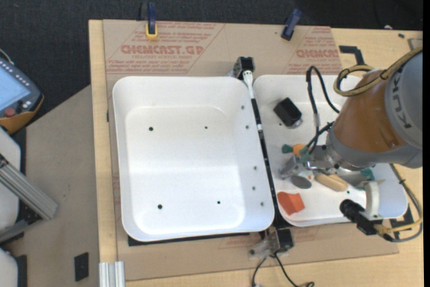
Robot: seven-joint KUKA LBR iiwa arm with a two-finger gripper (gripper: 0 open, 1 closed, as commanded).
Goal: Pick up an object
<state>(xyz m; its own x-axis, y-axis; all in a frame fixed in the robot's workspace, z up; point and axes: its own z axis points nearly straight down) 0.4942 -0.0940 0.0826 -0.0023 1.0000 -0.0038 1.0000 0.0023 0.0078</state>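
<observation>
Picking looks barely begun: the arm's hand [304, 159] is down among the clutter in the right-hand shallow white bin [265, 87] at the surface's right edge, its grip impossible to judge, nothing lifted.

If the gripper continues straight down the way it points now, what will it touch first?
Probably the grey object lying under the gripper in the right bin. Depth is unclear from this slanted view, so it may instead reach the bin floor beside it.

Right bin [269, 87] cluttered, arm [376, 121] overhead
</observation>
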